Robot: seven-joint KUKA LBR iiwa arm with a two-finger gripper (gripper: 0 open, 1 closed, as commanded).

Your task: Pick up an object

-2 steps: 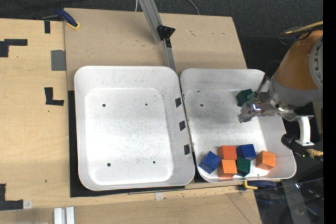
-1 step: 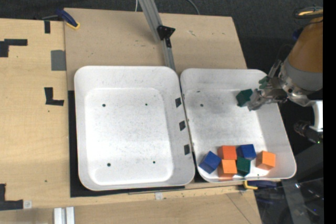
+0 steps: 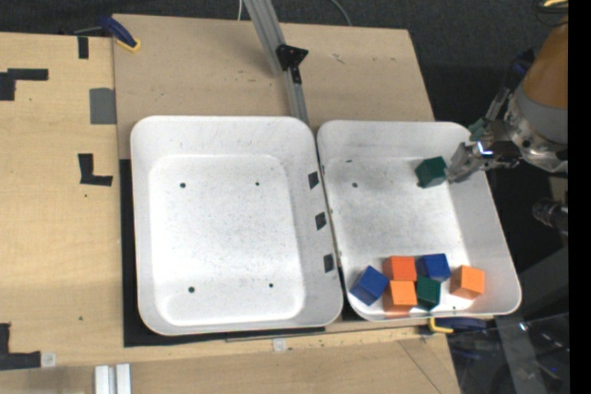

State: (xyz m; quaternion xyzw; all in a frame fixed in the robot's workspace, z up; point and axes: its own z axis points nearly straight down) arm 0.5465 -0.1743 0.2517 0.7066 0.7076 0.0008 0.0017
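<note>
We locate the gripper [image 3: 459,163] at the right bin's [image 3: 369,136] upper right corner, reaching in from the right. A dark green block [image 3: 430,172] sits directly at the fingertips, on their left side. At this resolution we cannot tell whether the claw is open, closed, or clamped on the block; the block touches or nearly touches it. The block appears roughly cubic, so no long axis governs the approach.

The bin's right wall runs just behind the gripper, which limits room on that side. Open bin floor extends left of and below the green block, well apart from other objects.

The remaining blocks cluster along the near wall: a blue block [image 3: 369,284], two orange blocks [image 3: 403,268] [image 3: 402,293], a second blue [image 3: 434,266], a second dark green [image 3: 428,291] and a third orange [image 3: 469,280]. They pack closely, several touching. We judge the isolated green block the easier target.
</note>
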